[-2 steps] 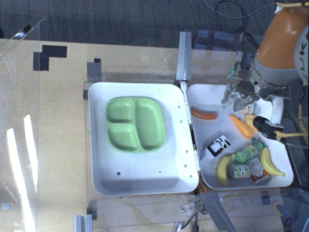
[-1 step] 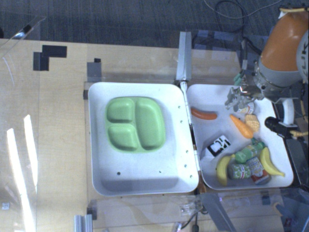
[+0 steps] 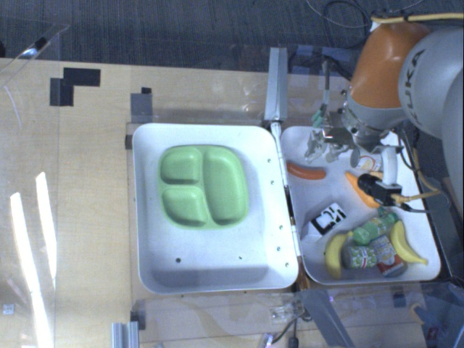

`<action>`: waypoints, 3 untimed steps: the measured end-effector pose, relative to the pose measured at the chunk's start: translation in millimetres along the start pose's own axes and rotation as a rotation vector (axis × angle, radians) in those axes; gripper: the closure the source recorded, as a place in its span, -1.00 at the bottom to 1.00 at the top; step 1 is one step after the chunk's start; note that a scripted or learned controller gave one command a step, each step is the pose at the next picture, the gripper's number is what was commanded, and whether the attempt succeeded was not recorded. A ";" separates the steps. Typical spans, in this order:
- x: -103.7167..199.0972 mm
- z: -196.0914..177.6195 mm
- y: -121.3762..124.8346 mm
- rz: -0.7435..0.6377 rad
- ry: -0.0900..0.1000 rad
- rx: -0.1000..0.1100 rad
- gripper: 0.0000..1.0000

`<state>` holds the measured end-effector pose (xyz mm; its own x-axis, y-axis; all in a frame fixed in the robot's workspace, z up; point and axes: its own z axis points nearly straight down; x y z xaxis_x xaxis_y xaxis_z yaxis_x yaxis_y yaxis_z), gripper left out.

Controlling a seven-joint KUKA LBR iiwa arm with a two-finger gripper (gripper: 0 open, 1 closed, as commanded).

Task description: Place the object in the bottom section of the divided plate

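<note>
At left bin's (image 3: 145, 267) centre the green divided plate (image 3: 204, 185) lies with all 3 sections bare, so nothing is placed yet; grasp, carry and drop are all left to do, I judge. Which object is meant I cannot tell; likely the orange-red sausage-like piece (image 3: 307, 170) near right bin's (image 3: 313, 267) top-left corner. Gripper (image 3: 324, 145) hangs just above it w/ fingers apart, nothing between them. Arm (image 3: 406, 64) leans over the right bin's top edge, wrist pointing down-left.

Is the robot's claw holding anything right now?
No. The gripper hangs above the hot dog in the right bin, with nothing between its fingers.
</note>
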<state>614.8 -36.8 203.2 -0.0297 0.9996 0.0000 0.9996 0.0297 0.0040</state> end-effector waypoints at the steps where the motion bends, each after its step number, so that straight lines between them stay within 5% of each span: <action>1: 17.4 17.0 27.6 -0.076 0.000 -0.001 1.00; 2: 3.9 9.9 2.9 -0.263 0.000 -0.003 1.00; 3: 62.4 16.9 4.3 -0.241 0.001 -0.002 1.00</action>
<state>617.3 25.7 186.3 -0.2670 0.9637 -0.0007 0.9637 0.2670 0.0063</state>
